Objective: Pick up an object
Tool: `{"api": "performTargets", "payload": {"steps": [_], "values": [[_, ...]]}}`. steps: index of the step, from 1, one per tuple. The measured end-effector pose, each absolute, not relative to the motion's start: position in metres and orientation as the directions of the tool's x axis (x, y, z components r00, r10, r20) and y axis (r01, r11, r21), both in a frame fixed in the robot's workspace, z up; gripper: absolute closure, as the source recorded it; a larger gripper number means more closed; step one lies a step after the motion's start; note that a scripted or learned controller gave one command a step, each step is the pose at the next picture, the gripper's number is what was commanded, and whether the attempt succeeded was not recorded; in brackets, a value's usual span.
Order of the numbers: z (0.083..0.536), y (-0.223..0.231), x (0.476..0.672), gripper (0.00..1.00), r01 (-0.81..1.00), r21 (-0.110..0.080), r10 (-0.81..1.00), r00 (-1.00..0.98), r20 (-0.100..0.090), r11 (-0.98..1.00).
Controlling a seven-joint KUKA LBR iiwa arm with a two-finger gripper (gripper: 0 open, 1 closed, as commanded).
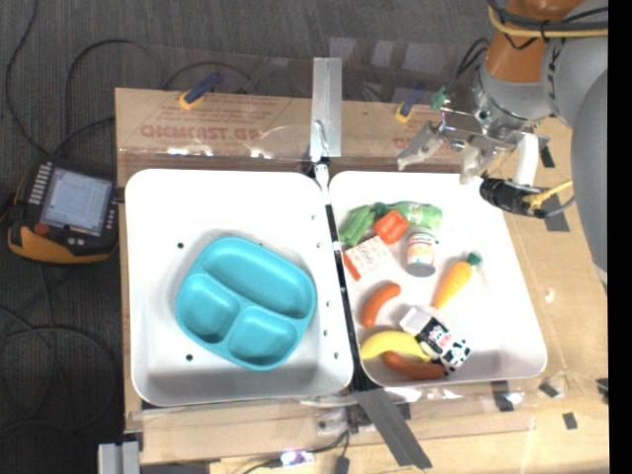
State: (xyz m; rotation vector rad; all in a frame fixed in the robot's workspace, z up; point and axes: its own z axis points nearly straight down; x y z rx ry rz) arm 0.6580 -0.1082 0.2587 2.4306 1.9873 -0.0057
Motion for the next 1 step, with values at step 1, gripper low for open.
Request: {"api": "performTargets", "payload": {"steps": [1], "values": [[0.1576, -0.1458, 0.6165, 0.00, 0.991, -0.004, 0.991, 0.137, -0.003, -0.137]]}}
